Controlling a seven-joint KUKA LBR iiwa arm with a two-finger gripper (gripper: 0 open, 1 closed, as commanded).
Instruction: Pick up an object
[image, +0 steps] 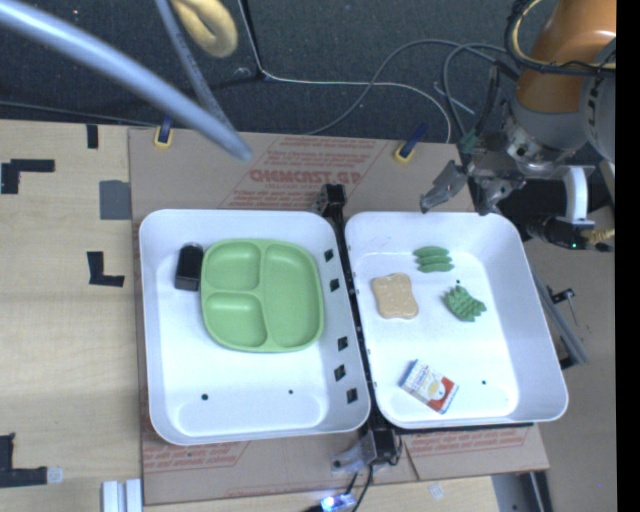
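Observation:
The right bin (520, 300) holds a green pea pod (433, 259), a tan slice of toast (395, 296), a green leafy piece (464, 303) and a small red and white box (428, 386). My gripper (463, 196) hangs above the back rim of this bin, up and to the right of the pea pod. Its fingers are spread open with nothing between them. The grey arm with its orange band (565, 45) reaches in from the upper right.
In the left bin (160, 330) lie a green divided plate (263, 295) and a small black block (189, 267) at the plate's left. A black clip strip (345, 310) joins the two bins. Cables run across the dark mat behind.

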